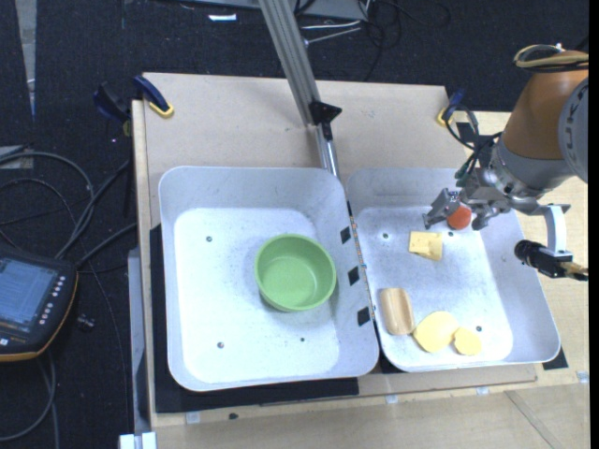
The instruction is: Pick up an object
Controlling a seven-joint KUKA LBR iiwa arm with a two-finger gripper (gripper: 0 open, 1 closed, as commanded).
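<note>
My gripper (459,217) hangs over the back part of the right bin (524,297), its fingers closed around a small red-orange ball (459,218). Just below and left of it a pale yellow block (426,245) lies on the bin floor. Nearer the front of the same bin lie a tan bread-like roll (397,310), a round yellow piece (436,332) and a smaller yellow piece (467,342). A green bowl (296,271) sits upright in the middle of the left bin (206,251).
A slanted metal pole (290,50) runs down from the top to the divide between the bins. Blue-and-yellow clamps (150,94) grip the bench's back corners. The arm's orange-banded wrist (547,120) reaches in from the right.
</note>
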